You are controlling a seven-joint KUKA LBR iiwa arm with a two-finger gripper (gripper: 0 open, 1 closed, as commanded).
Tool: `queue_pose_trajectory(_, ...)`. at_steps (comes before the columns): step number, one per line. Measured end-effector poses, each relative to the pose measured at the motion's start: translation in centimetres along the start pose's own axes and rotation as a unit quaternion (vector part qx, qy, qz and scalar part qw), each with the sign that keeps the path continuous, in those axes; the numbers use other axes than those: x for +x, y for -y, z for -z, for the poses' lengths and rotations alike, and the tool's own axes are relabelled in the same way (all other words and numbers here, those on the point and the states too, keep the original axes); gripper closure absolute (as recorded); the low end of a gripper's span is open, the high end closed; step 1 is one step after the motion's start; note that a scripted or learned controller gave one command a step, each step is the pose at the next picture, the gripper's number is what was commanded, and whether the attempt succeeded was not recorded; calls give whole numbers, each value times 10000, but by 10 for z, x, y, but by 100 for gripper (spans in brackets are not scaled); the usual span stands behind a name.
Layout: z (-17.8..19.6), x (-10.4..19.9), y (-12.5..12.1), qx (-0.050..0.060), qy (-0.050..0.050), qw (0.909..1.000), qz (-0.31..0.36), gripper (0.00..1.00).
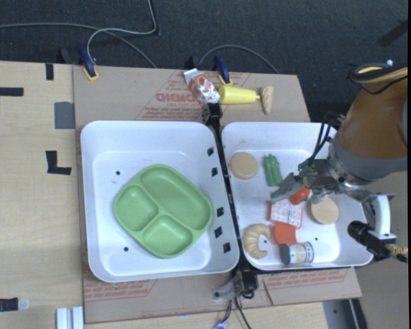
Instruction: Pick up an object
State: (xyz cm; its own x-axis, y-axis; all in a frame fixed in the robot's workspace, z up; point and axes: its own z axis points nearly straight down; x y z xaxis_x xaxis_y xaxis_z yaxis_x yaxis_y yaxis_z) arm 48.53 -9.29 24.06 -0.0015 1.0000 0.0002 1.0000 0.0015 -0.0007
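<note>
My gripper (303,189) hangs low over the middle of the right bin (329,134), reaching in from the right. Its fingers stand open, one grey fingertip (279,190) pointing left. A small red-orange object (299,197) lies just under the gripper, between the fingers, and I cannot tell whether they touch it. Around it lie a white and red packet (286,214), a tan disc (324,212), a green vegetable (271,169) and a round bun (244,164).
An orange block (284,233), a croissant (255,240) and a small jar (298,253) lie near the right bin's front wall. The left bin (99,142) holds a green divided plate (163,210). Behind the bins lie a yellow toy (237,96) and a packet (202,86).
</note>
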Motion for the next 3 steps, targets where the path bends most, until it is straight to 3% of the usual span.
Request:
queue_pose_trajectory(1, -150, -33, -2, -72, 26, 10000, -9, 0)
queue_pose_trajectory(2, -152, -20, -40, -41, 23, 10000, -14, 0)
queue_pose_trajectory(3, -151, -32, -98, -51, 16, 10000, -4, 0)
